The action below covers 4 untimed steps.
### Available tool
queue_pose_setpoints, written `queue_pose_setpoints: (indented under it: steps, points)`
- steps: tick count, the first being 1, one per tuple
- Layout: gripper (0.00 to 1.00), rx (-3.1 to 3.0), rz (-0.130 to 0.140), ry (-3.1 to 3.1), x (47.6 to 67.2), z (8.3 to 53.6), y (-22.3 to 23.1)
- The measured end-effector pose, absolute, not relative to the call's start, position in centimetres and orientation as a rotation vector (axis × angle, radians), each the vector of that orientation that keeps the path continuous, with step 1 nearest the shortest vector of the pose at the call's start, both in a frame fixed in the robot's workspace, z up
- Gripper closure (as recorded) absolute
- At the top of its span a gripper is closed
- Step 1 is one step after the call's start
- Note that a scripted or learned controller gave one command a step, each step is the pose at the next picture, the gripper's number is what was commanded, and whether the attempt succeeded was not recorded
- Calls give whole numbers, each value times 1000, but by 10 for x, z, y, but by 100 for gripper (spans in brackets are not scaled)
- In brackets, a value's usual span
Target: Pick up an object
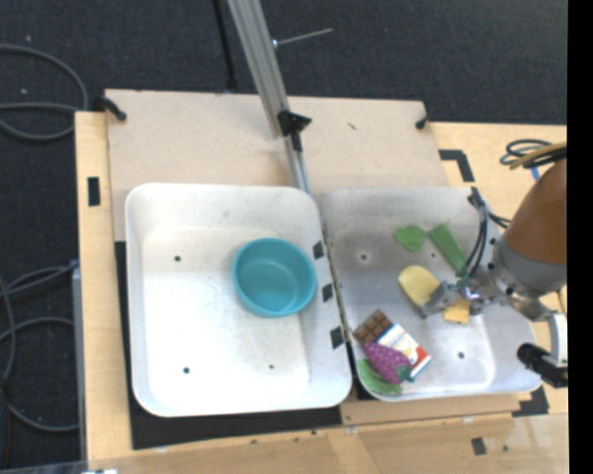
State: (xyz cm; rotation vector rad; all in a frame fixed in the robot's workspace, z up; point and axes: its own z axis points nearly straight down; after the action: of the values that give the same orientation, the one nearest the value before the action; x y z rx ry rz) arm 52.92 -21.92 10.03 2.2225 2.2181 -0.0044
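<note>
The claw is seen low in the right bin, between a pale yellow lump and a small yellow block. How far the claw is open cannot be told, and nothing is clearly seen held in it. For a good pick, one toy should be chosen, the claw should be set right over its middle, and it should be squeezed before it is lifted straight up. A chocolate bar, purple grapes and a white packet lie near. No words can be read. A blue bowl is in the left bin.
</note>
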Motion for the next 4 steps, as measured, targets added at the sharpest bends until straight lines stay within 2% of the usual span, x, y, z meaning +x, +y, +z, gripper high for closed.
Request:
queue_pose_setpoints:
  steps: [1,3,4]
  points:
    - [100,2224,2,2212,530,112,-220]
    - [100,2210,6,2222,543,219,-204]
    - [100,2209,6,2222,537,277,-211]
